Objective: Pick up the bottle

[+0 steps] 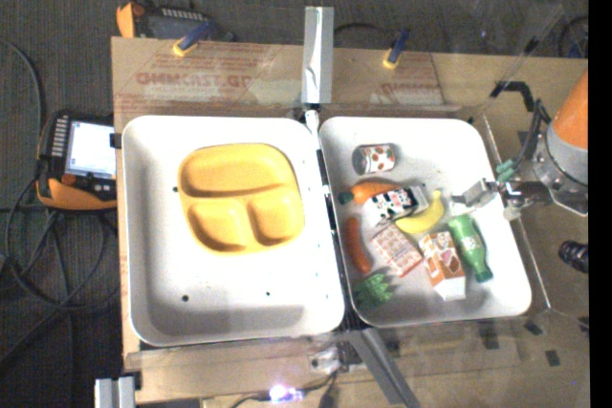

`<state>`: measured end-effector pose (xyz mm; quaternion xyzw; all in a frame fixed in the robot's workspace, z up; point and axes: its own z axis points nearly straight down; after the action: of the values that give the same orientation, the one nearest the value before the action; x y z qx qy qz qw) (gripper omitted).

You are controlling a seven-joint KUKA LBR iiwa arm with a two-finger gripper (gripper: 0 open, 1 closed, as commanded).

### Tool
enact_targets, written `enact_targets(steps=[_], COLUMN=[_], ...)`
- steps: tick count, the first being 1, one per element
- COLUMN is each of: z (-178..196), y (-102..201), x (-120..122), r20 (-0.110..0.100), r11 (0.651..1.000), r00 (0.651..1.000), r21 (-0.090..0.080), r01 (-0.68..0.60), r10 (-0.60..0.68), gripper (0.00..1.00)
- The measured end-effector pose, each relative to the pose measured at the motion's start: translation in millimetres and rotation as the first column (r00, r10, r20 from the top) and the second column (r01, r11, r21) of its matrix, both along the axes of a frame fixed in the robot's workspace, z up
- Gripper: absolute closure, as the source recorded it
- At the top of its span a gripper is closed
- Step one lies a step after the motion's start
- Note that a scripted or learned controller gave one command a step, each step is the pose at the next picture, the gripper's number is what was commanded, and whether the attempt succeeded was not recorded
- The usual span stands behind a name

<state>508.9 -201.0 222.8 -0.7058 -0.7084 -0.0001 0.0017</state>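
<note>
A green bottle lies on its side near the right wall of the right bin, its cap end pointing toward the front. It rests next to an orange and white carton. My gripper hangs over the bin's right edge, just behind and slightly right of the bottle, and apart from it. Nothing shows between the gripper and the bottle. The arm's orange band is at the right of the view.
The right bin also holds a small can, a carrot, a banana, a patterned box, a sausage, a red packet and a green leafy toy. A yellow divided tray sits in the left bin.
</note>
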Motion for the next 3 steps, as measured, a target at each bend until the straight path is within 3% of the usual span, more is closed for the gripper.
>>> enact_targets(steps=[1,2,3], z=[-54.4,-126.7,-119.2], y=[-22.6,-13.7,-14.5], x=[5.7,16.9,16.2], r20=[-0.001,0.005,0.004], r11=[0.999,0.999,0.999], r00=[0.999,0.999,0.999], r21=[-0.003,0.007,0.005], r01=[-0.040,-0.047,-0.046], r10=[0.040,0.047,0.046], gripper=[0.00,0.00,1.00])
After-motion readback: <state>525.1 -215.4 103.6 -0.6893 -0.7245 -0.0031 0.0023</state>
